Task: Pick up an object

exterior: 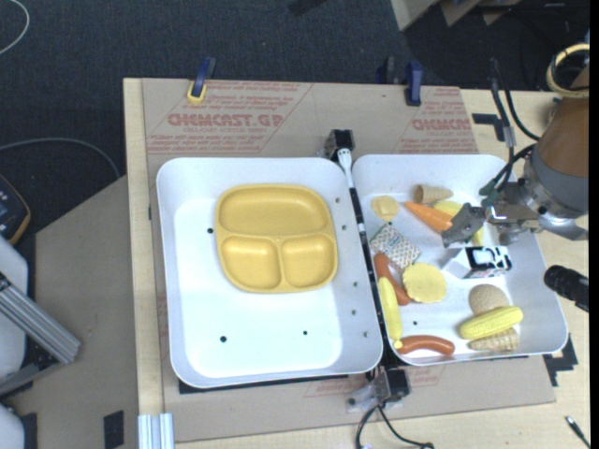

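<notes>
On my table [281,120] the left white bin [187,251] holds just a yellow three-compartment plastic plate [276,235]. Right of that plate, the right bin [552,279] is crowded with toy food, probably so I have choices. My tool [473,224] hangs beside an orange plastic carrot [429,216]; whether its grip is open I cannot tell.

Dark blue-grey carpet [112,26] fills the upper frame and left side. The table [281,110] has a tan board top with red lettering, held by a yellow clamp [197,90] and a blue clamp [413,82] along its far edge.
</notes>
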Action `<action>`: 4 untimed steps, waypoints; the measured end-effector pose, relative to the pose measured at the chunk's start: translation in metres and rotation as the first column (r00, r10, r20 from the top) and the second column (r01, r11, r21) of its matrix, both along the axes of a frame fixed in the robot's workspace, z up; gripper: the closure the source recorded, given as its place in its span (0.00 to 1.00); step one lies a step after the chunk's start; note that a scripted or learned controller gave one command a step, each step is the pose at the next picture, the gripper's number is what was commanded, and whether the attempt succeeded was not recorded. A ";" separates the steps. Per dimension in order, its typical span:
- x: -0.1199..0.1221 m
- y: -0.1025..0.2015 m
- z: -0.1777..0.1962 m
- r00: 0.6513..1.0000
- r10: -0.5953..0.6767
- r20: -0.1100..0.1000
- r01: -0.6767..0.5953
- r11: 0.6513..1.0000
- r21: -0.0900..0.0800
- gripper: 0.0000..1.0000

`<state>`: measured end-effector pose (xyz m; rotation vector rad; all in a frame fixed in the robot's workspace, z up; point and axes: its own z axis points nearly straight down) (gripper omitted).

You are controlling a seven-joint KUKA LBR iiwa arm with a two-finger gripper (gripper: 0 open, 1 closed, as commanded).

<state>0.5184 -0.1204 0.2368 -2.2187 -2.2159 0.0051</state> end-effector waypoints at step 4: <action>-0.016 -0.010 -0.142 1.000 -0.001 0.007 0.001 1.000 -0.002 1.00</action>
